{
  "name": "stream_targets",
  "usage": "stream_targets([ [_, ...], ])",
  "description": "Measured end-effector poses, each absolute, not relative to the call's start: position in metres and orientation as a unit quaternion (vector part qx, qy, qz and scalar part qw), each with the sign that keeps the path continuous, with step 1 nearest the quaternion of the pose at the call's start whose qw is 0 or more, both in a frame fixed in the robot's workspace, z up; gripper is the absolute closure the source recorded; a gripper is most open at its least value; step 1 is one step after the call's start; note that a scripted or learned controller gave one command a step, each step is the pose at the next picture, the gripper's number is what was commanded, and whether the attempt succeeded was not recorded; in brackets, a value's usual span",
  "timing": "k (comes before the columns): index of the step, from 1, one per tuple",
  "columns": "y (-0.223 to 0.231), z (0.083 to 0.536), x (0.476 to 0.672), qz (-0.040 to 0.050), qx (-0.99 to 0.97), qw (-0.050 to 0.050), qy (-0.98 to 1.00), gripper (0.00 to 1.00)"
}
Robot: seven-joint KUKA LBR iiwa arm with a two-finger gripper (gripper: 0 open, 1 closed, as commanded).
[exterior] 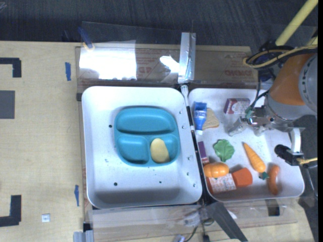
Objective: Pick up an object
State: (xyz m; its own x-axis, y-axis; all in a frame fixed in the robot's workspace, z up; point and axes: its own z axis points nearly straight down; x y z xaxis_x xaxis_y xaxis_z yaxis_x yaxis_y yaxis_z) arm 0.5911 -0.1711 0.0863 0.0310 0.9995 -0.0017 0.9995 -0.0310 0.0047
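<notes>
Arm (orange-banded) reaches in; claw lowered.

White bins: smooth glossy plastic. Blue divided tray in left bin: smooth plastic, slight sheen. Bench top: matt pale wood. Carrot in right bin: shiny plastic.

My claw hangs over the right bin, near its far wall, just beside a small red and white box. Nearer than the claw lie a green leafy piece and a carrot; an orange can rests by the near wall. Left of that bin, the other bin holds a blue tray with a yellow lemon.
</notes>
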Motion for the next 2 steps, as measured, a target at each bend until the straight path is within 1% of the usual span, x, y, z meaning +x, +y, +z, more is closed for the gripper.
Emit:
stream_targets([
  [1, -0.174, 0.087, 0.538, 0.0008, 0.717, 0.001, 0.697, 0.00],
  [2, -0.177, 0.087, 0.512, 0.0014, 0.643, 0.002, 0.766, 0.00],
])
